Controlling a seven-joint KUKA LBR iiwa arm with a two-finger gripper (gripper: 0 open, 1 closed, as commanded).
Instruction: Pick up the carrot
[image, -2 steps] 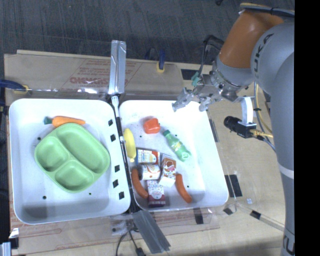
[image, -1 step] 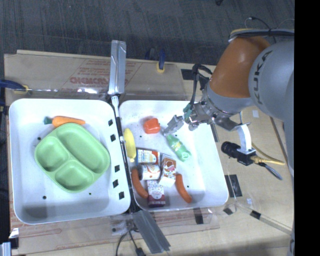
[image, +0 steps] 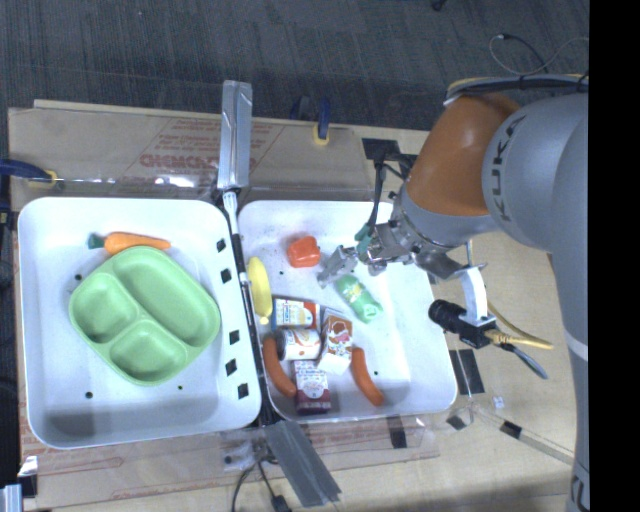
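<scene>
With the gripper (image: 345, 262) hanging over the right bin (image: 420, 345), a green bottle (image: 357, 297) is lying just below it, an orange block (image: 303, 250) is sitting just to its left, and cartons (image: 310, 345) are crowding the floor farther down, leaving open white floor to its lower right.

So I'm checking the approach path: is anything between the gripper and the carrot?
Yes. The gripper is over the right bin; the carrot lies in the left bin, beyond the raised divider between them.
</scene>
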